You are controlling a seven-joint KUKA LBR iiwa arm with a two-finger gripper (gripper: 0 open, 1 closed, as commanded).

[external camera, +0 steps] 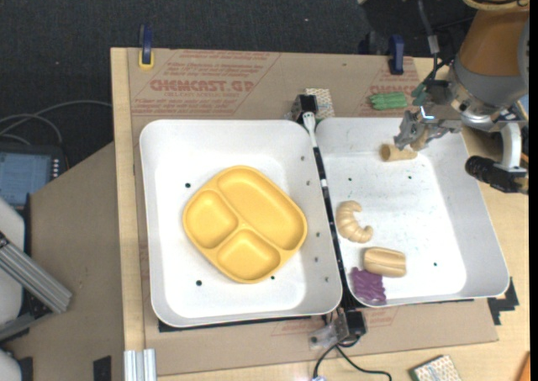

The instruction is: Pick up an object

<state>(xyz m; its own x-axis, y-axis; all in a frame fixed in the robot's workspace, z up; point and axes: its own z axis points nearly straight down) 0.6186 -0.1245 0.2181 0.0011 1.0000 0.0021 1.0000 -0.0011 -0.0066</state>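
Left bin (160,203) holding one yellow tray (244,224). Right bin (471,236) holding four items: croissant (353,221), purple piece (368,286), bread roll (385,261), small tan piece (398,152) at far edge. Claw (414,137) hovering at tan piece; grip state unclear.
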